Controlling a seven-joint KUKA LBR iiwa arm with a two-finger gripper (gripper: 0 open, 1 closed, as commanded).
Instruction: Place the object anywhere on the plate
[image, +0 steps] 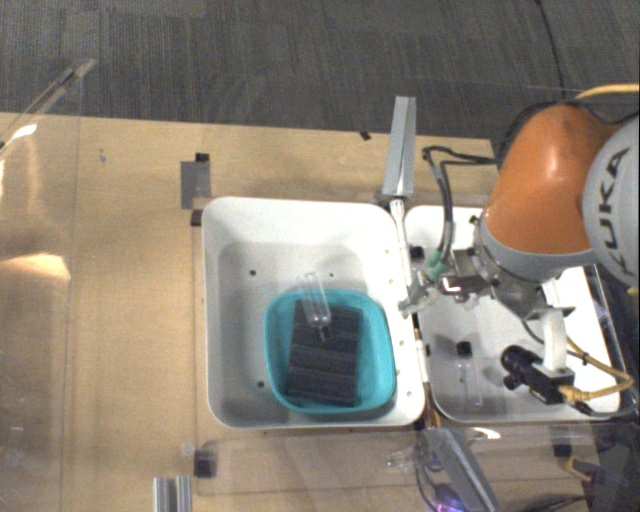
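a small clear plastic vial (316, 300) lies tilted on the turquoise square plate (378, 345), resting against the upper edge of a dark ribbed rectangular block (325, 354) that covers much of the plate's middle. the plate sits in the left white bin (232, 300). judged from this, the placing looks done: the vial is on the plate and apart from the arm.

in the right white bin (450, 400) lies another small clear vial with a black cap (464, 368).

the gripper (440, 285) hangs over the right bin near the dividing wall; i cannot tell how its jaws stand.

part of "kuka" reads on the arm's grey casing (610, 200).
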